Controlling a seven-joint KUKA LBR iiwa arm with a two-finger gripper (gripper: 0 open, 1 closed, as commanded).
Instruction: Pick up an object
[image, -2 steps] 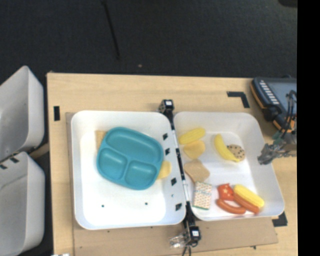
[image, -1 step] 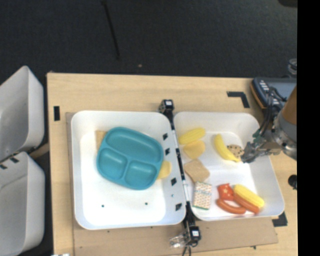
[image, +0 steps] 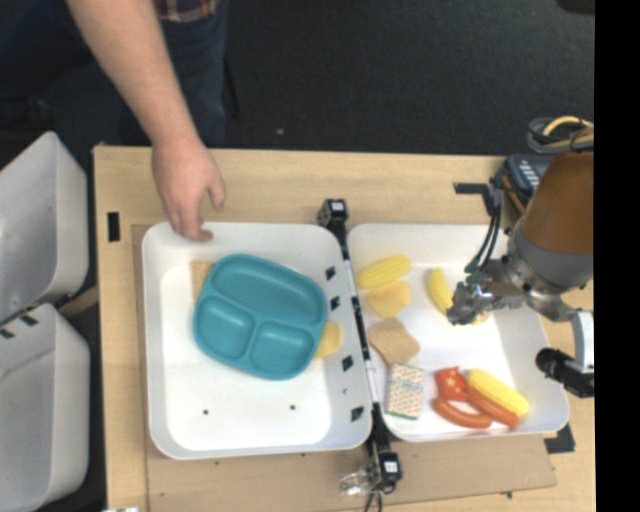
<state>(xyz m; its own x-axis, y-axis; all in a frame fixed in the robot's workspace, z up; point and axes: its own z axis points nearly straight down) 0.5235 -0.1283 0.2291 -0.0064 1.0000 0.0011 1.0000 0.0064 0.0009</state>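
Objects for picking are spread across two white bins on a wooden bench (image: 120, 180). In the left bin (image: 170, 400) a teal divided plate (image: 262, 316) is seen, with a yellow piece (image: 329, 340) tucked at its right edge; a person's hand (image: 190, 195) is rested on the bin's far-left corner. In the right bin (image: 520, 425) are laid a corn cob (image: 384, 270), a yellow lump (image: 389, 298), a tan slice (image: 394, 341), a small printed carton (image: 405, 390), a red pepper (image: 460, 402) touching a yellow one (image: 498, 393), and a banana-like piece (image: 440, 289). The gripper (image: 468, 305) is lowered just right of that piece; its state cannot be told.
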